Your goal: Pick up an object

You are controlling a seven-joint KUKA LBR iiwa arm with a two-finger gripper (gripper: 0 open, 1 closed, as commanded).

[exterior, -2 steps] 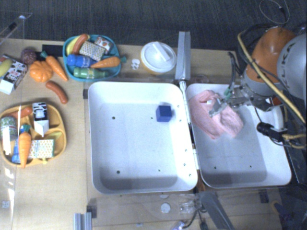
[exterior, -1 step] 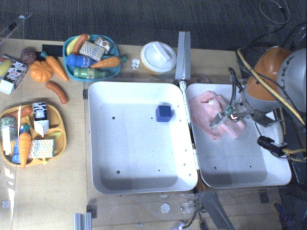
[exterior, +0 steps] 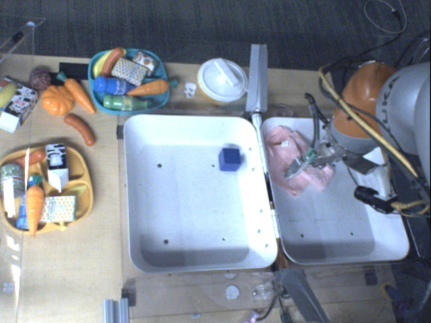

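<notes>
Soft crumpled pink cloth [exterior: 296, 160] (matt) in a smooth white plastic bin [exterior: 350, 244].

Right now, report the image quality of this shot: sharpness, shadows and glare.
Camera view: soft overall; the gripper over the pink cloth is blurry, so finger detail is lost. The blue block casts a faint shadow in the left bin. Both white bins look bright, with grey shading along their near walls.
</notes>
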